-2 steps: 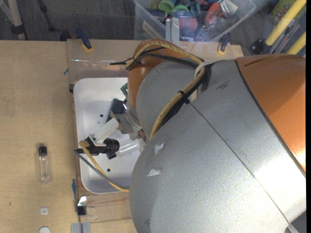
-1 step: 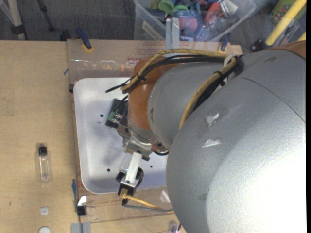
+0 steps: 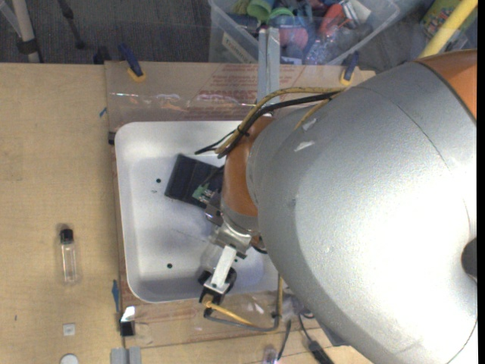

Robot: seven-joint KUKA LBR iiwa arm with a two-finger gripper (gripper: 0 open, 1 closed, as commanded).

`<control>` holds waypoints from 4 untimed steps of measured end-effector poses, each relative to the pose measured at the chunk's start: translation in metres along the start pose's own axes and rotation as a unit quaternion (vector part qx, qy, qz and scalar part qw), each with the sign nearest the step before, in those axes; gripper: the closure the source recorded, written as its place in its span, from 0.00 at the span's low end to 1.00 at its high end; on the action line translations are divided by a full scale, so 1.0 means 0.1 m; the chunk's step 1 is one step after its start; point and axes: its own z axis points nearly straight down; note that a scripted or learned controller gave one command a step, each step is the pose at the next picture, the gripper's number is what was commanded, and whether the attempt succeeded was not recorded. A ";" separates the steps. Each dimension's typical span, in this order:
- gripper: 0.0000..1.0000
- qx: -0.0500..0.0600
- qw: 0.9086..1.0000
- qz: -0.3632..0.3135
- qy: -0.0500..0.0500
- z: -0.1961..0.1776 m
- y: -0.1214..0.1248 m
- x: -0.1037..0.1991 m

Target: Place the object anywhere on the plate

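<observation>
A large grey robot arm [image 3: 364, 203] with an orange band reaches in from the right and covers most of the scene, hanging over a shallow white bin [image 3: 136, 196] on a wooden bench [image 3: 45, 165]. Its gripper [image 3: 216, 283] points down near the front edge of the bin; I cannot tell from here how it is set or whether it carries anything. No plate can be made out in the part of the bin that shows, and the arm hides whatever lies to the right, so the task looks unfinished, with the placing apparently still to come, though that is a judgement. Which item is meant to go on the plate is unclear. Inside the bin, toward the back, lies a flat black block [image 3: 186, 179], partly tucked under the arm's wrist. Two small dark specks sit on the otherwise bare white floor of the bin. Outside the bin, on the bench to the left, a small clear vial [image 3: 68, 255] with a dark cap lies well apart from everything. Behind the bench stands a clear plastic tub [image 3: 303, 14] heaped with colourful odds and ends.
</observation>
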 end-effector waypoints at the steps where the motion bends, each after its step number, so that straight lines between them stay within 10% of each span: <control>1: 1.00 0.003 0.962 -0.272 -0.004 -1.49 -0.09 -0.22; 2: 1.00 0.003 0.974 -0.226 -0.005 -1.02 0.63 0.13; 3: 1.00 0.003 1.000 -0.017 -0.005 -1.14 0.14 0.43; 4: 1.00 0.003 0.989 0.146 -0.006 -0.04 0.30 0.83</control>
